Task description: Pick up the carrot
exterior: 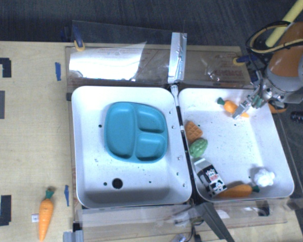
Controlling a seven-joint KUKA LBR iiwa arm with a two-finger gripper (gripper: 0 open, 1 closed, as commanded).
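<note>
A small orange carrot (pixel 229 106) with a green top lies at the far side of the right bin (pixel 272 150). My gripper (pixel 241 110) is right at its right end, touching or covering part of it. A longer carrot (pixel 237 190) lies along the same bin's near wall. A third carrot (pixel 45 213) rests on the bench outside the bins, at the near left.
The right bin also holds an orange waffle-like piece (pixel 193 130), a green toy (pixel 198 147), a black-and-white box (pixel 211 178) and a white lump (pixel 263 176). A blue divided plate (pixel 136 131) sits in the left bin (pixel 86 150).
</note>
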